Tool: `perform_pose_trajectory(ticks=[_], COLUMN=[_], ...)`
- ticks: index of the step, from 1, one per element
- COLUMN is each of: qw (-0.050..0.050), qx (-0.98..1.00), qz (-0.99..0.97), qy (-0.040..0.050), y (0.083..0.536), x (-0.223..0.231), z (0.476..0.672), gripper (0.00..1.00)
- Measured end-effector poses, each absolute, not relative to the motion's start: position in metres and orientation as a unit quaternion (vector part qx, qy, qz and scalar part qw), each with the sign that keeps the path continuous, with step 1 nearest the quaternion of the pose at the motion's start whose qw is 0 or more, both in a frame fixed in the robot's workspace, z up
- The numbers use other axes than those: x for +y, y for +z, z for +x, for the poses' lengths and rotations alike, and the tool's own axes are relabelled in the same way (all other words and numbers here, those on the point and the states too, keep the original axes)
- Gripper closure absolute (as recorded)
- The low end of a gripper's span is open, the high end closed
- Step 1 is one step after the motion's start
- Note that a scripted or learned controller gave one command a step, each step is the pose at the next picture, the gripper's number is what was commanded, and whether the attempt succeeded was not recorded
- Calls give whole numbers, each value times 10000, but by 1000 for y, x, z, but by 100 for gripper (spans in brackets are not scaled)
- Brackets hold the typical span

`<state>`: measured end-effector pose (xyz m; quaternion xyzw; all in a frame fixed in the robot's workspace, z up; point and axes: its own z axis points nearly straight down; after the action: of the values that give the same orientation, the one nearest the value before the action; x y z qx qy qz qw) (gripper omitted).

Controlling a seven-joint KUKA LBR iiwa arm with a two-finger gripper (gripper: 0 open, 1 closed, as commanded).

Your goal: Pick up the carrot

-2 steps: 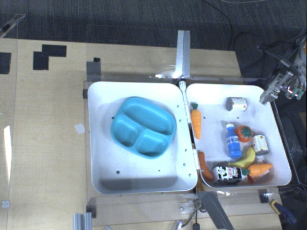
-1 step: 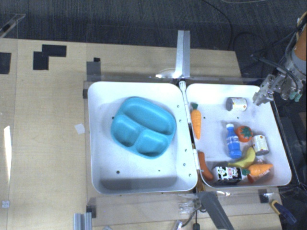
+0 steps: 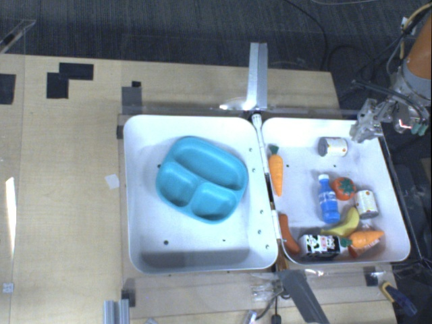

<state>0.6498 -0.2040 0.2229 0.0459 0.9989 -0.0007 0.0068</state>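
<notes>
While the arm reaches in from the right, its gripper (image 3: 365, 121) hangs over the far right corner of the right bin (image 3: 399, 216), apart from all items; whether its fingers are apart or together cannot be told. Carrot (image 3: 275, 172) lies along the right bin's left wall, green top toward the far end, untouched. Nearby: grey can (image 3: 332, 146), blue bottle (image 3: 328, 200), banana (image 3: 344, 222). Left bin (image 3: 138, 201) holds a blue divided plate (image 3: 201, 177).

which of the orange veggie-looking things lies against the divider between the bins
The carrot, with green top, lying lengthwise along the right bin's left wall. The other orange piece sits in the near right corner beside the banana.
</notes>
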Motion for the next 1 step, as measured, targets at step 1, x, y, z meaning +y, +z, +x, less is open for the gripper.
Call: perform_pose_trajectory(ticks=[1], qw=[76], qx=[9986], qz=[-521], qy=[-14], y=[228], x=[-204], z=[655], gripper=[100])
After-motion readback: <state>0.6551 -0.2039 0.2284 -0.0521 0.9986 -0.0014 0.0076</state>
